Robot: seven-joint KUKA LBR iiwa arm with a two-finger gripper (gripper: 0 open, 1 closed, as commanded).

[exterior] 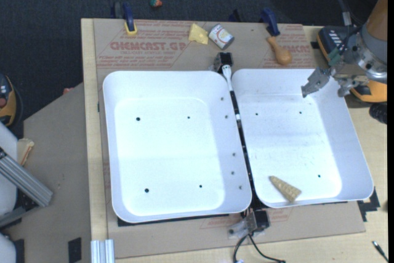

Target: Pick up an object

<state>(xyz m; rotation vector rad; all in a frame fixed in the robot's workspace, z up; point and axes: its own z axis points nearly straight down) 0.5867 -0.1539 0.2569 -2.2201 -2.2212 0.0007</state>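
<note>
cone (285, 188) alone, near bin rim (320, 199)

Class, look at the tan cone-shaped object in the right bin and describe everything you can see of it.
The cone-shaped object is tan to yellowish with a rough, textured look, like a wafer cone; its material is unclear. It lies on its side on the floor of the right bin, near the front edge, narrow tip pointing toward the left bin and wider end toward the front rim. Nothing else touches it; the end effector is far off, at the bin's back right.
</note>
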